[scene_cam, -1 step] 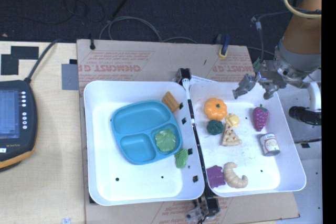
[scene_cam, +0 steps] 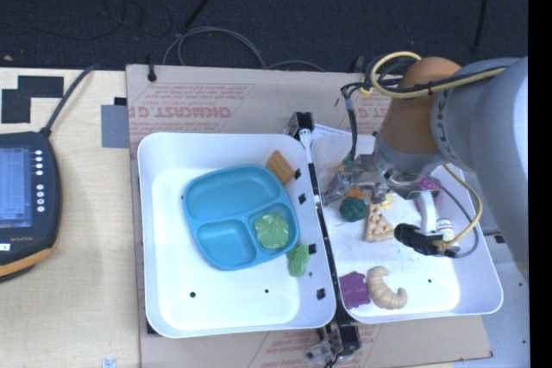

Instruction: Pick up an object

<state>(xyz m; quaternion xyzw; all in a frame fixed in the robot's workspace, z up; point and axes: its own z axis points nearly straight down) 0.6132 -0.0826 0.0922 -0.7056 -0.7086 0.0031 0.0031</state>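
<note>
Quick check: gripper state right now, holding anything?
Gripper: cannot be told; it sits low in the right bin, just above the dark green object.

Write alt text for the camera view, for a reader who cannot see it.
A grey robot arm reaches from the right, its pincer low over a dark green object in the right bin, beside a croissant and purple piece. The left bin holds a blue divided tray bearing a pale green item.
</note>
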